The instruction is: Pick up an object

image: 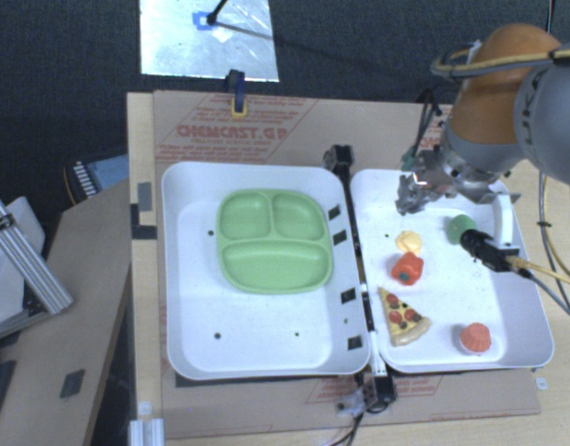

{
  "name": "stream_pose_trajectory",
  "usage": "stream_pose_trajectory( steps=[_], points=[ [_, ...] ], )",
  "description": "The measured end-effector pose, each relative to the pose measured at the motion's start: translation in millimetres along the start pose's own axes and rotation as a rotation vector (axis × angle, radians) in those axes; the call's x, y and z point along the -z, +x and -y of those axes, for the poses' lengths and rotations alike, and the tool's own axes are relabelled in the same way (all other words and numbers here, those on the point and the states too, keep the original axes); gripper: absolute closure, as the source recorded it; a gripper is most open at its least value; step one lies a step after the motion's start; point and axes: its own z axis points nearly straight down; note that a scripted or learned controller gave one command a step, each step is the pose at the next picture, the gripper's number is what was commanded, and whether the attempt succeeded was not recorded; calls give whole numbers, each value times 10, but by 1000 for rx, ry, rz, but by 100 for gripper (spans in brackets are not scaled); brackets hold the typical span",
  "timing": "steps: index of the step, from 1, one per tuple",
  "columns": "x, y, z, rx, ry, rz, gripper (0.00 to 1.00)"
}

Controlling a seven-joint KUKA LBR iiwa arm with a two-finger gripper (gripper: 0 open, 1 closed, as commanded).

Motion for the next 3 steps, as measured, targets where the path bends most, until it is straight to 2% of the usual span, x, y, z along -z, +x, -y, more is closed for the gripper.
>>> stream_pose_trajectory(
  steps=[3],
  points=[
    [50, 1599, 24, 3, 1, -2, 100]
  ],
)
